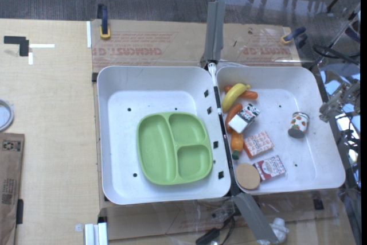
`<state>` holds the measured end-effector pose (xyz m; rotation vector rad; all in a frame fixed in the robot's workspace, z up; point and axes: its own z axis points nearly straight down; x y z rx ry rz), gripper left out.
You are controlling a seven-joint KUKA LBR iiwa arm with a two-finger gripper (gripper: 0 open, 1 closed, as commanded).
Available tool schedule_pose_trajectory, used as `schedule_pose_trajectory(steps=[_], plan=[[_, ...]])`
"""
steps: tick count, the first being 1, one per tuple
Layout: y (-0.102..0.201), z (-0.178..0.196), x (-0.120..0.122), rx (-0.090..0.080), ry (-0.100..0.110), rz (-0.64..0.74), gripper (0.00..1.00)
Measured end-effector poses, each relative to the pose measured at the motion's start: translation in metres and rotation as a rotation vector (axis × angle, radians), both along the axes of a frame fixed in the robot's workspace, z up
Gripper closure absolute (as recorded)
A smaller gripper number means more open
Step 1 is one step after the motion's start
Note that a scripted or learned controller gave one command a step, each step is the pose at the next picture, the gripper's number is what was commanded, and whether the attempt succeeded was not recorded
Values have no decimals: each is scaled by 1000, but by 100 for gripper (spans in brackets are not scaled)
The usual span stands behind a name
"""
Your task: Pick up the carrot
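At the right rim of the right bin, we see the claw blurred among cables, and we cannot tell its state. Near it lies a small can. Across the bin, by the left wall, the carrot lies just below a banana, partly under a small carton. The left bin holds a green divided plate.

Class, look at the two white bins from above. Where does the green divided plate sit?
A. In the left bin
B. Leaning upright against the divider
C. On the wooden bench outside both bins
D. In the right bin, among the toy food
A: the green divided plate lies flat in the left bin, apart from the toy food in the right bin.
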<state>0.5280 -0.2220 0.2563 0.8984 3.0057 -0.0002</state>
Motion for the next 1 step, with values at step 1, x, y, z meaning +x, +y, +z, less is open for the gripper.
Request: schedule_pose_trajectory(steps=[1], plan=[[0, 6, 35, 0, 0, 208, 100]])
